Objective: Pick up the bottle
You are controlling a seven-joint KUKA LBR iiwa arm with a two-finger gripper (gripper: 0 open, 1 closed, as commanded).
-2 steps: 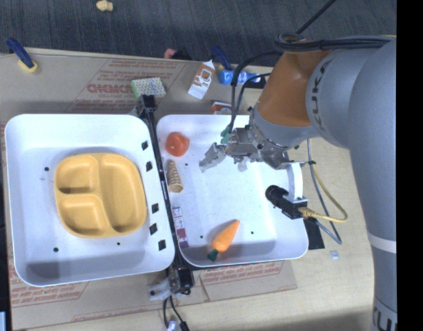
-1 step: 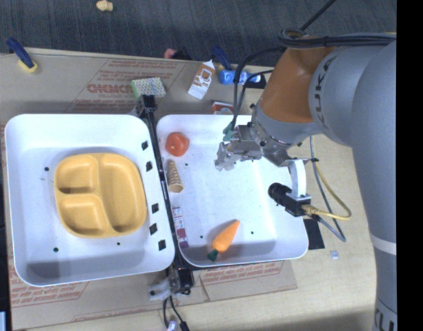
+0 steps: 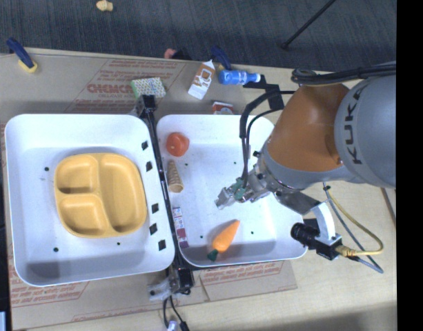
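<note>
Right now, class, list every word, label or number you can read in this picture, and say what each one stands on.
"KU", cut off at the edge: on the grey arm.
Red print on the cardboard sheet: too blurred to read.
Label on the small carton: too small to read.

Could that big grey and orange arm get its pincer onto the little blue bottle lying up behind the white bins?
Probably yes. The small blue plastic bottle lies in the open on the cardboard beyond the right white bin, nothing covering it. The pincer hangs over that bin, away from it.

We see the gripper (image 3: 228, 197) low over the right bin (image 3: 204, 126), above the carrot (image 3: 225, 236); the bottle (image 3: 235, 78) lies outside on the table (image 3: 94, 81).
</note>
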